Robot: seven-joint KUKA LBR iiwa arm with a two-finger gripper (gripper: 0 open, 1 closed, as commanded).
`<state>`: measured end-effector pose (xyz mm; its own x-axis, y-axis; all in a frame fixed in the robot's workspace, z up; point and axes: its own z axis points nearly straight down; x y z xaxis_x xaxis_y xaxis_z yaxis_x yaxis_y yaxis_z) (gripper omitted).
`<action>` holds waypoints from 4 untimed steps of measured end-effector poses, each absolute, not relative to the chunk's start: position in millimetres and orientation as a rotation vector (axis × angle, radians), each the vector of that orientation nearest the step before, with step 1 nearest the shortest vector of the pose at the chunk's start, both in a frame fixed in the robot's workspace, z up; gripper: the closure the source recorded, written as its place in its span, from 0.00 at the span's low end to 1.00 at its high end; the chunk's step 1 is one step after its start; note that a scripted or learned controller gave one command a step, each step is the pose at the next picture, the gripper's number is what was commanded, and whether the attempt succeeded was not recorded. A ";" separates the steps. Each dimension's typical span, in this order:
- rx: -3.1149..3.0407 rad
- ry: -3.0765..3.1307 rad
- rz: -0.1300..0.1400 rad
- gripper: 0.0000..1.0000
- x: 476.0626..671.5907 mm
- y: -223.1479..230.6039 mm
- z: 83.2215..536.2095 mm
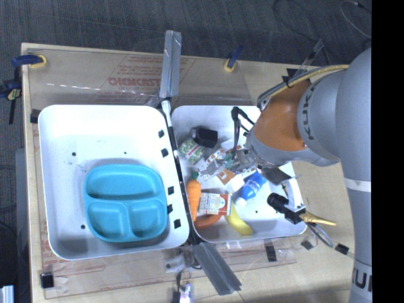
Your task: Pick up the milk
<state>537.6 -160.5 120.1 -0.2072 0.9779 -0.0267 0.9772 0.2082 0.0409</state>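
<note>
A pale wooden bench top [95, 84] with faded red lettering stands on dark grey carpeted floor [189, 8]. Blue clamps [28, 60] grip its far-left edge, and another small blue clamp [234, 58] sits at the far edge. Thin cables [353, 8] trail across the floor at upper right.

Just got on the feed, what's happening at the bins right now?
The KUKA arm is reaching in over the right bin, hanging above its pile of groceries. In that bin lie a carrot, a banana, a small carton, a blue-capped bottle and some packets. The tool is hidden beneath the wrist, so I can't tell whether it has anything. The left bin holds a blue divided tray.
</note>
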 end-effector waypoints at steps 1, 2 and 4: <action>1.943 2.408 0.018 1.00 538.4 -162.1 129.2; 1.943 2.408 0.018 0.00 538.4 -162.0 129.2; 1.938 2.419 0.018 1.00 511.0 -154.7 121.3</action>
<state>511.0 -154.7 121.3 -0.2176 0.9757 -0.0259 0.9752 0.2185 0.0356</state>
